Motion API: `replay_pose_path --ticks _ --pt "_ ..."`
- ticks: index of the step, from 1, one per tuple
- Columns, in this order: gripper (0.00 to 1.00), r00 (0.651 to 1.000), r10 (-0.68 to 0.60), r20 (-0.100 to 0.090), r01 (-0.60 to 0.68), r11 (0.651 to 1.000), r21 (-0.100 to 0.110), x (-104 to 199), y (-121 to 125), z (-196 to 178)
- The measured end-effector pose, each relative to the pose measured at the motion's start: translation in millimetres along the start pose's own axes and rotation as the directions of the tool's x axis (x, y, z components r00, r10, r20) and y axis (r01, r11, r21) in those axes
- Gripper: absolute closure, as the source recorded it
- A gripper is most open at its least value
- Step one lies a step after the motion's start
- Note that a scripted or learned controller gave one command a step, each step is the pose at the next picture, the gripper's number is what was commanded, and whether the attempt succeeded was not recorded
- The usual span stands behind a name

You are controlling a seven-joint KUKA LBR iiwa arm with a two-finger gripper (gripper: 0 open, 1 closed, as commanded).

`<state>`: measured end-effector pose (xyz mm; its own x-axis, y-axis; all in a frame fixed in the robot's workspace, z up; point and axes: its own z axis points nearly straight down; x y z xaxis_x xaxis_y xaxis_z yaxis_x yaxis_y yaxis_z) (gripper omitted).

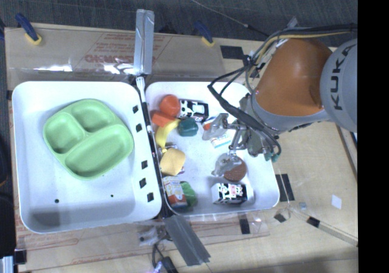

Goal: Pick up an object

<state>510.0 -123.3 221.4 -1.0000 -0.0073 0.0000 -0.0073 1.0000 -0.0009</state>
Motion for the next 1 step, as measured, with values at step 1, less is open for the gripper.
replay_pose_path --ticks 1 --pt "0.00 0.988 -0.153 0.003 0.153 0.988 0.000 10.6 -10.6 129.4"
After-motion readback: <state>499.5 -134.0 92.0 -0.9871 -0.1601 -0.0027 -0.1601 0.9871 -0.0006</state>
